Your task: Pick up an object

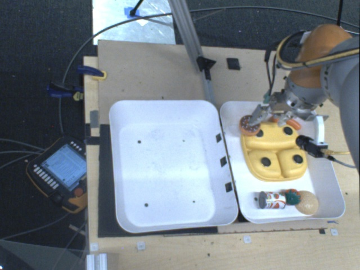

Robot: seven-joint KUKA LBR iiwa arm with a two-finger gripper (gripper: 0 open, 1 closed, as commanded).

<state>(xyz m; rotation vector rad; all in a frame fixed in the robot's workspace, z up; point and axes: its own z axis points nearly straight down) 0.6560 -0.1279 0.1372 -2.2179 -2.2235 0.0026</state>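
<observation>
The right bin [337,204] holds several objects. A lumpy yellow toy [273,151] with dark spots lies in its middle. A pink and brown doughnut-like piece [249,126] rests against the toy's upper left corner. Along the bin's near edge lie a small red and white can [271,200], a green piece [292,195] and a beige ball [307,203]. My gripper [272,111] hangs low over the far end of the yellow toy, just right of the doughnut piece. I see nothing lifted in it.
The left bin [121,111] stands beside the right one, with black clips [223,161] on the shared rim. A grey pole [188,30] slants in from the top. A teach pendant [59,170] and cables lie off the bench's left side.
</observation>
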